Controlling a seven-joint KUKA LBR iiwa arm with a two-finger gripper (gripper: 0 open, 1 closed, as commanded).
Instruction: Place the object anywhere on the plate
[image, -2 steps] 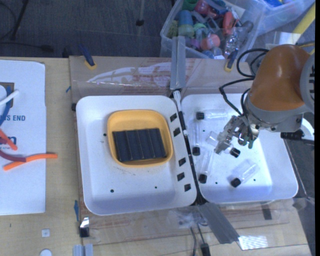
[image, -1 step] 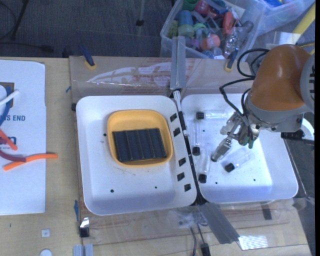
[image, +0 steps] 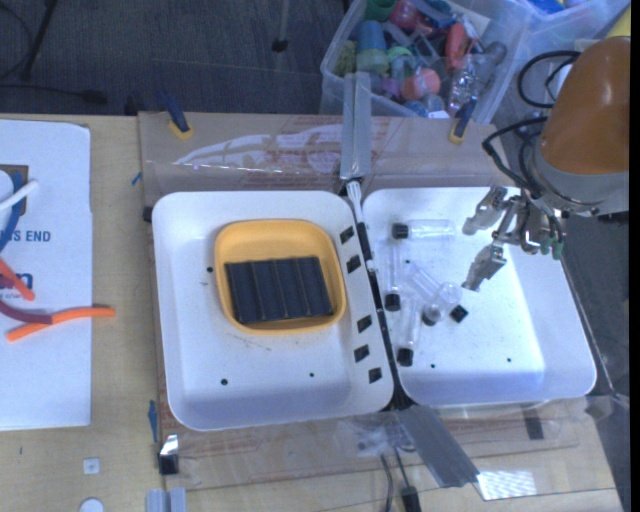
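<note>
A yellow square plate (image: 232, 243) sits in the left bin (image: 190, 360). A dark grey ridged slab (image: 278, 290) lies flat on the plate and covers most of its floor. My gripper (image: 488, 240) hangs over the right bin (image: 540, 340), toward its far right side, well away from the plate. Its two metal fingers (image: 487, 268) stand apart and open, with nothing between them. Just left of and below the gripper lie several clear plastic vials (image: 432, 296) with black caps.
One more clear vial (image: 421, 231) lies near the right bin's back wall. The divider (image: 362, 290) between the bins carries black clips. A clear tub of colourful toys (image: 420, 50) stands behind the bins. White paper with orange-handled tools (image: 55, 320) lies at the left.
</note>
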